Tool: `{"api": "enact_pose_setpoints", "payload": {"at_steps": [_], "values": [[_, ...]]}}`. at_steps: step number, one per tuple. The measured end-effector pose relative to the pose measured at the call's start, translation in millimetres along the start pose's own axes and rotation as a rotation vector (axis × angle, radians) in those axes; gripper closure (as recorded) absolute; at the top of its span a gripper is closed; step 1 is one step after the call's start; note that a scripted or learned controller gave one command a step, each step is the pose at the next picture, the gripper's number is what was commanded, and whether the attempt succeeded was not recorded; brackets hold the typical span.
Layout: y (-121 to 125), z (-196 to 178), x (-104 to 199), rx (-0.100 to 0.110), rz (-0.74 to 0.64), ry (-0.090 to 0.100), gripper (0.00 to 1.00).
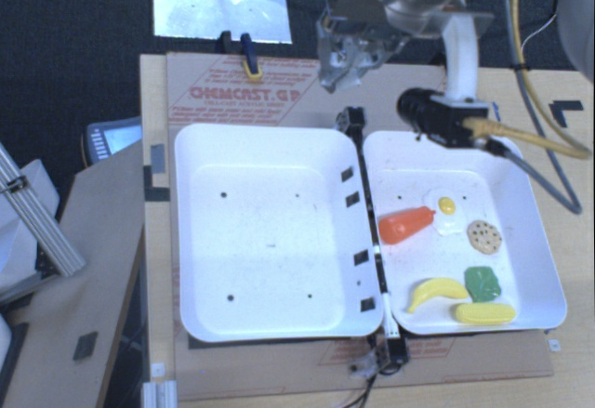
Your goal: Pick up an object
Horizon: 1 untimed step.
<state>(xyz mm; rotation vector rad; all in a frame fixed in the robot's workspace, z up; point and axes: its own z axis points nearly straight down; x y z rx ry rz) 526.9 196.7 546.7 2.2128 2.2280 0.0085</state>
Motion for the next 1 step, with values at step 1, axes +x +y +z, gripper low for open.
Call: {"api": "enact_pose_setpoints", "payload": {"at_steps": [1], "values": [[0.4,-11.1,0.1,-0.002,-0.004,0.001,1.0]]}}
